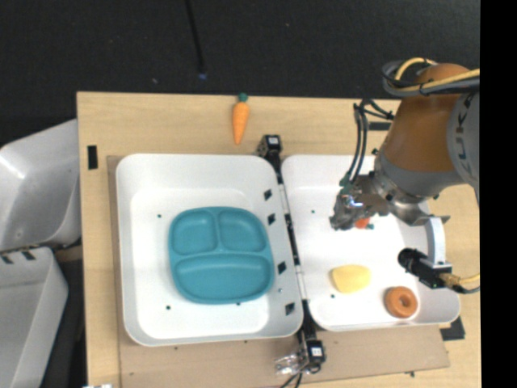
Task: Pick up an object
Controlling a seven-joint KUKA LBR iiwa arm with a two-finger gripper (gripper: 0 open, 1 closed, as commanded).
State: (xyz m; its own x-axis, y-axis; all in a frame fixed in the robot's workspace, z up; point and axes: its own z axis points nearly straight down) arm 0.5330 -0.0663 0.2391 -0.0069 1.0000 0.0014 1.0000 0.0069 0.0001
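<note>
A: Camera view, from above the bench: what sits where?

B: Two shallow white plastic bins lie side by side on the pale wooden bench [97,241]. The left bin [141,184] holds a teal plastic plate with three compartments [220,254], lying flat near its middle. The right bin [319,176] holds a pale yellow rounded lump, perhaps a toy food piece [350,278], and just to its right, near the front corner, a brown ring-shaped toy doughnut [401,301]. The two are close but apart.

A: And the arm?

B: The grey arm with its orange band [424,124] reaches in from the right, over the right bin. Its two-finger gripper [352,213] hangs above the bin floor, behind the yellow lump and clear of it. Something small and reddish shows at its tip; whether that is a held item or part of the tool, I cannot tell, nor how the grip stands.

A: Anything outside the bins?

B: A small orange toy carrot with a green top [240,120] lies on the bench behind the left bin.
</note>
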